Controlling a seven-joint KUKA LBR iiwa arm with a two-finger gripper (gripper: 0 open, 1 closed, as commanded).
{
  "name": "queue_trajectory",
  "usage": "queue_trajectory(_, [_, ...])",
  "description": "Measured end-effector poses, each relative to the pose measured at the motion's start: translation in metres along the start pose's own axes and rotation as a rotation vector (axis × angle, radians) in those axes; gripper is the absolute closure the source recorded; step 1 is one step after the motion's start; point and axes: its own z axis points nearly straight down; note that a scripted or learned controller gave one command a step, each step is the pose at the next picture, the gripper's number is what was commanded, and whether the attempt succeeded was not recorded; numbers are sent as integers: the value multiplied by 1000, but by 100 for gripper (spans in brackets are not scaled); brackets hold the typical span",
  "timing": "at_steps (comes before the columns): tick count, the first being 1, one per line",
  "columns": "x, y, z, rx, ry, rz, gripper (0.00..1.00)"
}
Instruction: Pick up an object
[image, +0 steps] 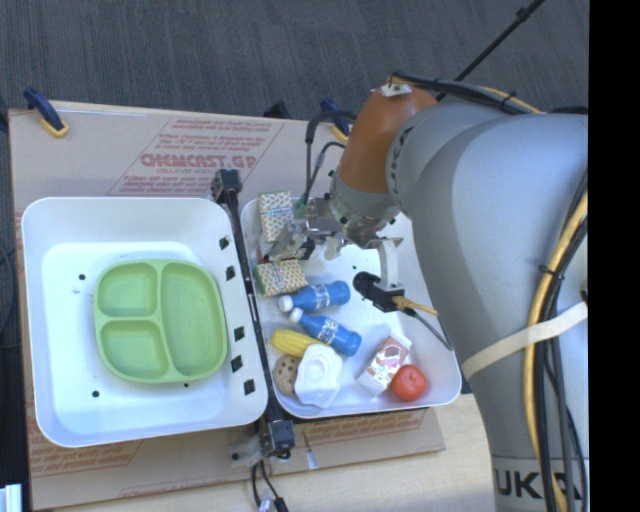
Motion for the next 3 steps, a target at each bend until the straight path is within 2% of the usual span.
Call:
queue_trajectory(1, [3, -64, 2, -32, -3, 3, 0])
queue_trajectory(2, [10, -5, 5, -11, -1, 3, 0])
queue_trajectory(3, [6, -6, -6, -10, -6, 3, 100])
